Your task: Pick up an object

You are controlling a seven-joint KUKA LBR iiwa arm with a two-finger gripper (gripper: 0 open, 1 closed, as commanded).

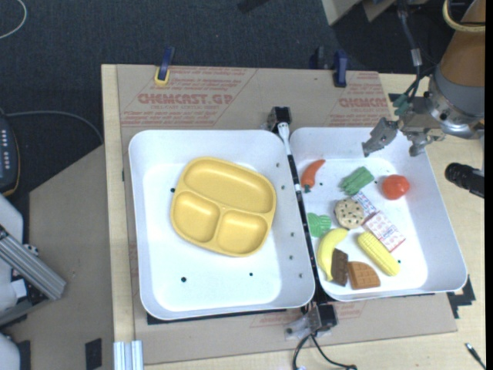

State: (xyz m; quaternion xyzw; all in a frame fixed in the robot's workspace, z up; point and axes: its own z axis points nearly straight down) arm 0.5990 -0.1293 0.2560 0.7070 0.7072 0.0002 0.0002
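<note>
Nothing is picked up yet. The gripper (397, 137) hangs above the right bin's (447, 230) far edge, its fingers (377, 140) spread open and empty. The red tomato (395, 186) lies just below them, the green piece (357, 180) beside it; descent and grasp remain.

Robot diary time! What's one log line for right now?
pincer: open, holding nothing | above right white bin, far edge | nearest: round red toy tomato | yellow divided plate: left bin

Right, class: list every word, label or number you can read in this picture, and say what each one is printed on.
"CHEMCAST GP": red print on the brown board behind the left bin.
A second red print behind the right bin: partly hidden, unreadable.
Print on the small red-and-white packet: too small to read.
</note>
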